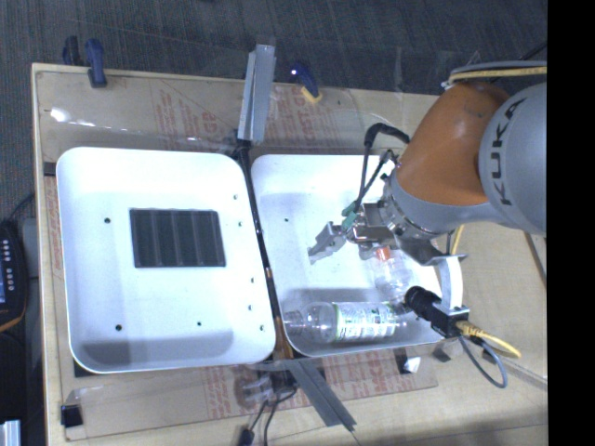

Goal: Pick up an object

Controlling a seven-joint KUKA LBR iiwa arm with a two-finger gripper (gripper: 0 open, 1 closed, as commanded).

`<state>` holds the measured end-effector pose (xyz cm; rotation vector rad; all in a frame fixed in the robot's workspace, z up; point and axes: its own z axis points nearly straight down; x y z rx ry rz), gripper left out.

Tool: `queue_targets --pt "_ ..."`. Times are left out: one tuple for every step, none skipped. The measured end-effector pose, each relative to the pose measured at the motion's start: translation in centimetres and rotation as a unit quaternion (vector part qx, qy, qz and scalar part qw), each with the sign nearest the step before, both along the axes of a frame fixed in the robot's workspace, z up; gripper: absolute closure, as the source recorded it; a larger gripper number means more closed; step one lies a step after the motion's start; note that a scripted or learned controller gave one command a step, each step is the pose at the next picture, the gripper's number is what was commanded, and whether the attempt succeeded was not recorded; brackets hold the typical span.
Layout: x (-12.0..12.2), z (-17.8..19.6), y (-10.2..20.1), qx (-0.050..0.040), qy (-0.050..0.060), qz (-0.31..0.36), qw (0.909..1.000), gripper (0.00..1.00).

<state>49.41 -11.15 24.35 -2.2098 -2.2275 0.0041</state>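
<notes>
A clear plastic bottle (pixel 349 321) with a printed label lies on its side along the front wall of the right bin (pixel 288 193). A second, smaller clear bottle (pixel 390 273) lies just behind it, partly hidden under the wrist. My gripper (pixel 325 241) hangs over the middle of the right bin, pointing left, to the left of the small bottle and behind the large one. I see nothing in the gripper. A dark grey ribbed rectangular block (pixel 177 238) lies flat in the middle of the left bin (pixel 84 175).
The arm's grey and orange body covers the right bin's right side. A metal bar (pixel 256 91) stands at the back between the bins. Blue clamps (pixel 95 61) grip the bench's back edge.
</notes>
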Motion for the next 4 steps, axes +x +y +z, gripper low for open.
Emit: queue_targets --pt "1.6 2.0 -6.6 -0.0014 -0.002 -0.044 0.9990 0.00" --pt "2.2 0.0 -7.3 0.0003 0.000 -0.007 1.0000 0.00" --pt "2.3 1.0 -7.4 -0.0002 0.000 -0.006 1.0000 1.00" --pt "2.3 1.0 -7.4 -0.0004 0.000 -0.006 1.0000 0.00"
